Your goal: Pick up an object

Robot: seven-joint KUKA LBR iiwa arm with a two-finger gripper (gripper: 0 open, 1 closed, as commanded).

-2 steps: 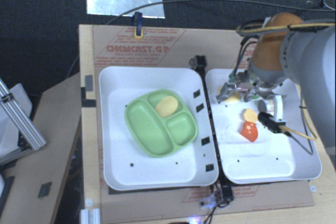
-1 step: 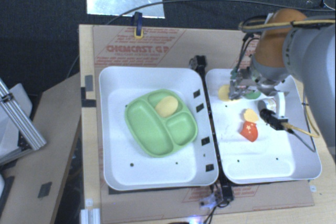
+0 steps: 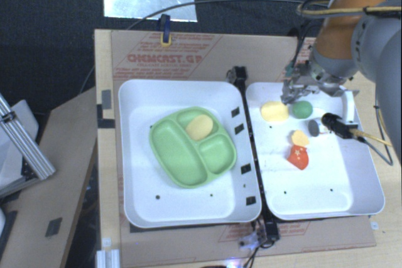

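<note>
In the right bin (image 3: pixel 326 198), a pale yellow lump (image 3: pixel 274 112) and a green ball (image 3: pixel 302 109) lie side by side near the far edge. A small yellow piece (image 3: pixel 300 138) sits above a red piece (image 3: pixel 298 157) toward the middle, and a small grey thing (image 3: pixel 313 128) lies just right of the yellow piece. My gripper (image 3: pixel 291 96) hangs over the far part of this bin, just above the gap between the yellow lump and the green ball. I see nothing held between its fingers.
The left bin (image 3: pixel 144 198) holds a green divided plate (image 3: pixel 188 150) with a yellow object (image 3: pixel 200 127) in its top compartment. The grey arm with its orange band (image 3: pixel 348 9) reaches in from the upper right. A black divider (image 3: pixel 246 135) runs between the bins.
</note>
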